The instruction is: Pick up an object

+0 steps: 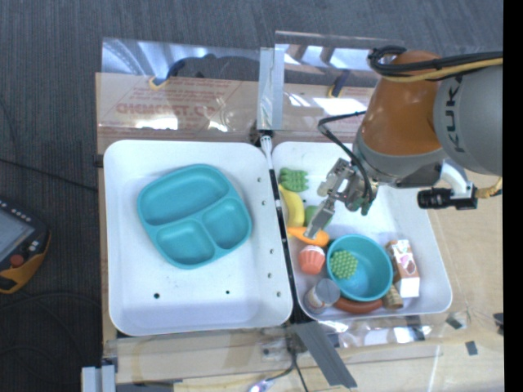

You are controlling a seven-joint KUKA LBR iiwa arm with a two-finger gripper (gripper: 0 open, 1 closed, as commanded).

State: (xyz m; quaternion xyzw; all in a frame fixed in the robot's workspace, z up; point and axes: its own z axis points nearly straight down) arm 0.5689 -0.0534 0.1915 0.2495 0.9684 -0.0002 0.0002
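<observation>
camera view, jaws (324, 216) spread above orange carrot (312, 236), crowded right bin (433, 296), teal tray (194, 214) in roomy left bin (122, 300)

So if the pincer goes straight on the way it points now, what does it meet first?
Most likely the orange carrot-like toy in the right bin; the pincer points down-left at it. Height above it is unclear.

two bins side by side: left bin (131, 300) holds a divided tray (194, 214) toward its back. right bin (429, 288) crowded: banana (292, 205) along left wall, broccoli (293, 179) behind it, carrot (310, 236) in front. bowl (364, 272) at front centre with a small ball (344, 263) inside; carton (405, 268) just right of bowl.
</observation>
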